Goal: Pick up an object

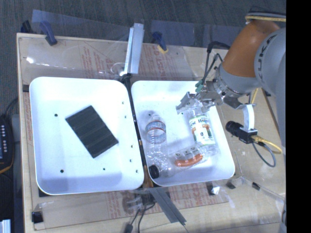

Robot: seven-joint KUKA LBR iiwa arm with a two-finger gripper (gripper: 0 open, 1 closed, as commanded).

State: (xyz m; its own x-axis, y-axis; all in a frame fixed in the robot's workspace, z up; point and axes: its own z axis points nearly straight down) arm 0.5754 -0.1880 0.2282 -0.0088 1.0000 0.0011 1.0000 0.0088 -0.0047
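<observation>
Clear plastic water bottle point(156, 142), black-capped, is lying in the right bin point(223, 171); a white-labelled bottle point(201, 128) is lying lengthwise just below the gripper point(200, 101), whose closure cannot be told.

Right bin crowded, left bin mostly open

Bottles point(156, 132) and a packet point(188, 158) filled the right bin's point(146, 93) lower half, leaving its upper left bare; only a dark pad point(92, 131) lay in the left bin point(43, 89).
</observation>
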